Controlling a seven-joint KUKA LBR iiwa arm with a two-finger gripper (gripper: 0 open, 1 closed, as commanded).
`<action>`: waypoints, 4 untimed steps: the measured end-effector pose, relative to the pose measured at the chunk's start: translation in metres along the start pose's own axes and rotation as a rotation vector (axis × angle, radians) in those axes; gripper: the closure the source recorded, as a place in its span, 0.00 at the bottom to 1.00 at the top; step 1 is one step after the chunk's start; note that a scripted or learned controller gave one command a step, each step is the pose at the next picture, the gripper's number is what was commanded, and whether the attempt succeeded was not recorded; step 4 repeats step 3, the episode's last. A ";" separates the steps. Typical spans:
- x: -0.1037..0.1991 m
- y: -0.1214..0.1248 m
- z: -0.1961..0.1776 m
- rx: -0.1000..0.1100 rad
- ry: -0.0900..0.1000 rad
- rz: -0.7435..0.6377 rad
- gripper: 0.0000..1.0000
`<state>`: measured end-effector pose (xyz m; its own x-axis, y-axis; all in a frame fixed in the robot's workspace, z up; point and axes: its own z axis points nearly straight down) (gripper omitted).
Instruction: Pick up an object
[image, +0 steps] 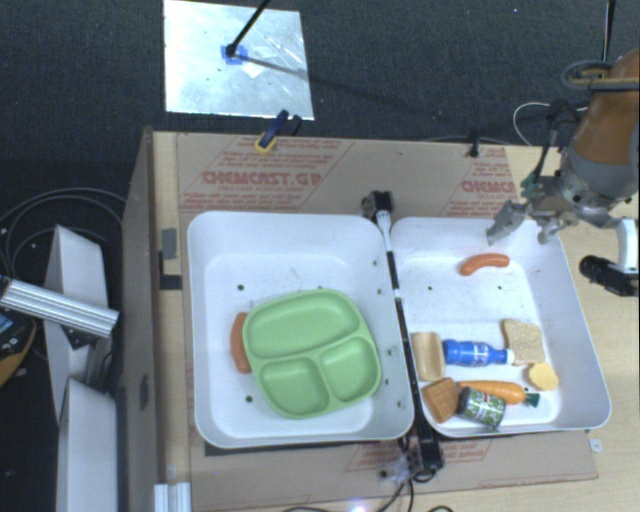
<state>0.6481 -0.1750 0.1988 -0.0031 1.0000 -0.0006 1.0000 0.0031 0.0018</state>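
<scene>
Camera view: we see the tool open, empty, hovering just beyond the sausage; we judge descent onto it comes next.

Arm at right; jaws spread

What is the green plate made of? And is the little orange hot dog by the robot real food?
The green plate looks like plastic: one even pale green, smooth, with three moulded compartments and rounded edges. The orange hot dog in the right bin is probably a toy, likely plastic or rubber, since its colour is very even with a slight shine. The picture is too small to be sure.
</scene>
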 end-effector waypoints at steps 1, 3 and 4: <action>-0.010 0.020 0.115 0.000 0.000 -0.002 0.00; 0.067 -0.006 0.054 -0.001 0.002 -0.002 1.00; 0.067 -0.006 0.054 -0.001 0.002 -0.002 1.00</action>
